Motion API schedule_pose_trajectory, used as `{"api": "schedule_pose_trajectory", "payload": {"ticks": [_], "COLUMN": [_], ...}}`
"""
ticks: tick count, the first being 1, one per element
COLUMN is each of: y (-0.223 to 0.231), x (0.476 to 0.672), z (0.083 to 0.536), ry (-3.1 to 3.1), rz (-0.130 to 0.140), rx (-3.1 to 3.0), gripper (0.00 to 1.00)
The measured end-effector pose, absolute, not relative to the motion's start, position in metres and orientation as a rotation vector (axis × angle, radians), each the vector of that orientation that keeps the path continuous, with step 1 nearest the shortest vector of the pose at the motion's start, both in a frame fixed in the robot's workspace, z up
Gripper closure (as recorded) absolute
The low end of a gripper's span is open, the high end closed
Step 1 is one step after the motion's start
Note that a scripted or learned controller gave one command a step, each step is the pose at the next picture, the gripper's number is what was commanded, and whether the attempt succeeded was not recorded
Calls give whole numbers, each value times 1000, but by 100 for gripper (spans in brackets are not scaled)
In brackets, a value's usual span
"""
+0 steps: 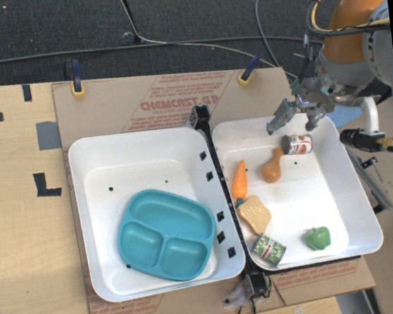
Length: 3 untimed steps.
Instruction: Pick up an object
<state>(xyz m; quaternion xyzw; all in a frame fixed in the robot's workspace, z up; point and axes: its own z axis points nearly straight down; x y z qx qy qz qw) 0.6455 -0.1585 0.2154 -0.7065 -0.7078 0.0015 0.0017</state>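
My gripper (297, 121) hangs over the back right of the right bin (343, 191), its two fingers spread open with nothing between them. Just below the right finger lies a small can (297, 145) on its side. To its left rests a brown pear-shaped piece (272, 167). An orange carrot (239, 180) leans near the divider, with a slice of bread (255, 214) below it. At the bin's front sit a green and white packet (268, 249) and a green pepper (318, 238).
The left bin (92, 201) holds a teal divided plate (166, 234). A black divider strip (216, 186) runs between the bins. Cables loop around the arm's orange band (356, 9) at the upper right. Clamps (76, 86) pin the cardboard at the back.
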Motion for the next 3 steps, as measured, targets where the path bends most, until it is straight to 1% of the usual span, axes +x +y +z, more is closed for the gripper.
{"api": "schedule_pose_trajectory", "payload": {"ticks": [2,3], "y": [-167,-167], "x": [636,635], "z": [117,81], "ry": [-2218,-2221], "rz": [11,9], "rx": [-2216,-2218], "gripper": [0,0]}}
